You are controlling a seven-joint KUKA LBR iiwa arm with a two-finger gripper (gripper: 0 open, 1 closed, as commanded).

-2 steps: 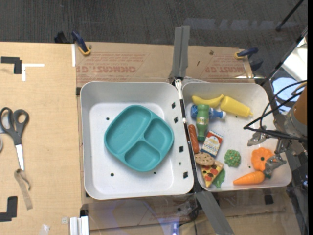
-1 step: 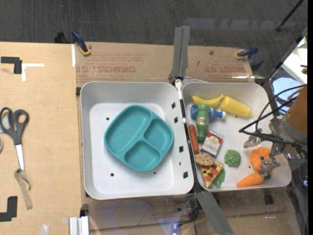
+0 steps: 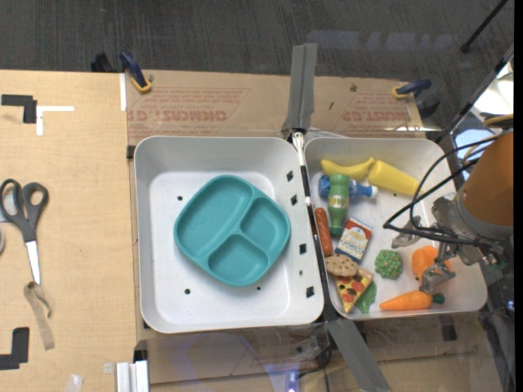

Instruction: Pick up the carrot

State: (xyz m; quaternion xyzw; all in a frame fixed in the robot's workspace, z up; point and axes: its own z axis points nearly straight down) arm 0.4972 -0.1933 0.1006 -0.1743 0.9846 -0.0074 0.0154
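My gripper (image 3: pixel 437 274) hangs over the right bin's (image 3: pixel 458 300) near right corner, just above the carrot (image 3: pixel 406 301), which lies along the near wall beside the pizza slice (image 3: pixel 353 291). I cannot tell my grip's state.

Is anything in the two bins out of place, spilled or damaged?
Nothing stands out. The teal divided plate lies flat in the left bin. The toy foods, including the carrot, lie loose but intact in the right bin.
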